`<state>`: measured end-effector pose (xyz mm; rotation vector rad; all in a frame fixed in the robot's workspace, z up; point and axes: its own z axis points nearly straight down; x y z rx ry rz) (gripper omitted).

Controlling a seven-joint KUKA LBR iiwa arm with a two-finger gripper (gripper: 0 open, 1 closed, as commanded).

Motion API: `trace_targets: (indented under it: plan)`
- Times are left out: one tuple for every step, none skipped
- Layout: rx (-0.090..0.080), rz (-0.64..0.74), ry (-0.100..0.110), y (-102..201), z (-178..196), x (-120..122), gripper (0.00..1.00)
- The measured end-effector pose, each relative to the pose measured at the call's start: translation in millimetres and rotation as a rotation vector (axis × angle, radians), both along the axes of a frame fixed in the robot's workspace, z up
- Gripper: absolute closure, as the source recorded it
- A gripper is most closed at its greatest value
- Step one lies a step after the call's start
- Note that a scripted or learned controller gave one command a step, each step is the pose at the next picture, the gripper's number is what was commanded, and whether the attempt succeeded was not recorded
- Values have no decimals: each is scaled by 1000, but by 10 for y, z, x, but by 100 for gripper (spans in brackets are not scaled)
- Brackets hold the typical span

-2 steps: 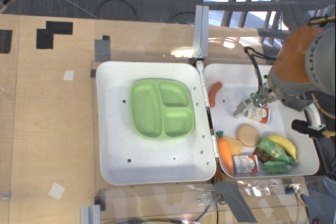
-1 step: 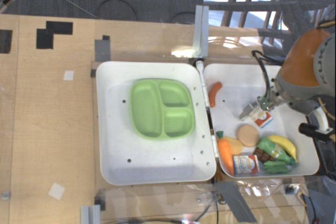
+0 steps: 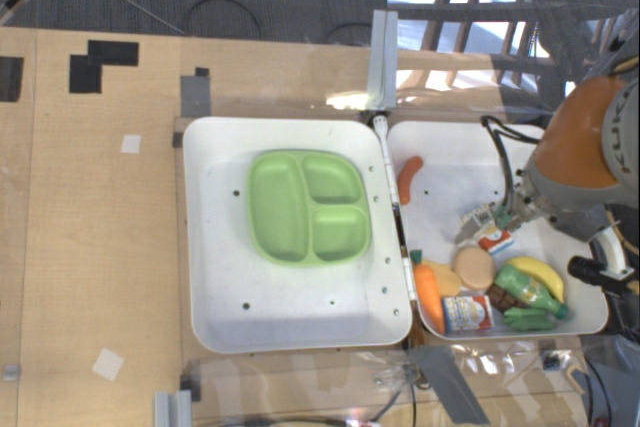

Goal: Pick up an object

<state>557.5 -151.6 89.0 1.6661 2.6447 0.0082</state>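
Observation:
My gripper point(image 3: 487, 221) is low over the middle of the right bin point(image 3: 450, 150), with the grey arm and its orange band point(image 3: 585, 140) coming in from the right. Directly under and just in front of it lies a small red and white carton point(image 3: 497, 239); whether the two touch cannot be made out. Close by are a tan round bun point(image 3: 474, 267), a carrot point(image 3: 428, 289), a yellow banana point(image 3: 538, 273), a small can point(image 3: 467, 313) and a green and brown bottle point(image 3: 522, 293). A red sausage point(image 3: 409, 178) lies apart near the bin's left wall.
The left bin point(image 3: 215, 315) holds a green divided plate point(image 3: 307, 207). A green vegetable point(image 3: 535, 318) lies at the right bin's front right corner. A black cable point(image 3: 497, 150) loops over the right bin's back. A metal post point(image 3: 383, 60) stands behind the divider.

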Motion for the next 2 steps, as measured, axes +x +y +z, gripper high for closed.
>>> trace_targets:
  plan:
    - [-2, 3, -7, -2, 101, 29, 100]
    - [5, -114, 4, 435, 1274, 1, 100]
